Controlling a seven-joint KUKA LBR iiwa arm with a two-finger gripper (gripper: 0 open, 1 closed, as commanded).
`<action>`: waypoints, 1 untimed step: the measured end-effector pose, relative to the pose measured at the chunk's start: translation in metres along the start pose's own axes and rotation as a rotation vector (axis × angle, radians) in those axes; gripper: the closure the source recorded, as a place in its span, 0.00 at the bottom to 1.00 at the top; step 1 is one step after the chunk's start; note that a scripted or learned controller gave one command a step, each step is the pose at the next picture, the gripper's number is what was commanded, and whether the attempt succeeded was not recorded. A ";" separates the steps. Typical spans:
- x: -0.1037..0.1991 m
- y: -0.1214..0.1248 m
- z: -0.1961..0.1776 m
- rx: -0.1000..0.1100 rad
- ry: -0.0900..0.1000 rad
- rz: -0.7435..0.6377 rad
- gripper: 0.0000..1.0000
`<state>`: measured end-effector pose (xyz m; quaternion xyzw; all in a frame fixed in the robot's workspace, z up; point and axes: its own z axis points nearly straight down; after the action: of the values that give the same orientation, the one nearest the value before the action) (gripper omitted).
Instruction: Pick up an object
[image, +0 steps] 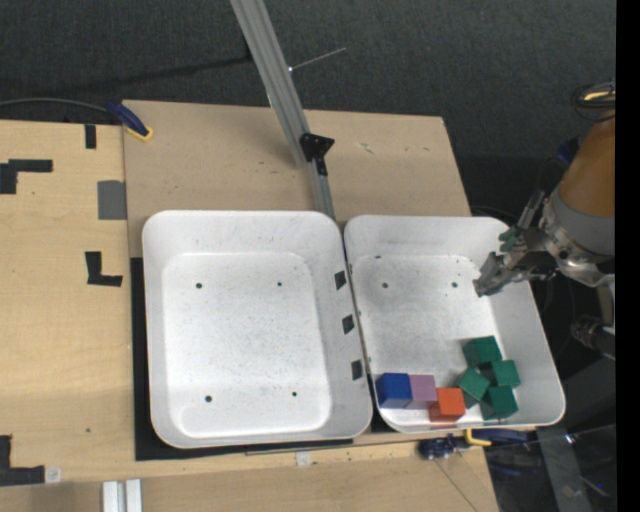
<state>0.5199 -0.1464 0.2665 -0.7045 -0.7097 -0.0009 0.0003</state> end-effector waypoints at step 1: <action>0.054 0.008 -0.004 0.001 0.000 0.000 1.00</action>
<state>0.5278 -0.0923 0.2703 -0.7045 -0.7097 -0.0007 0.0006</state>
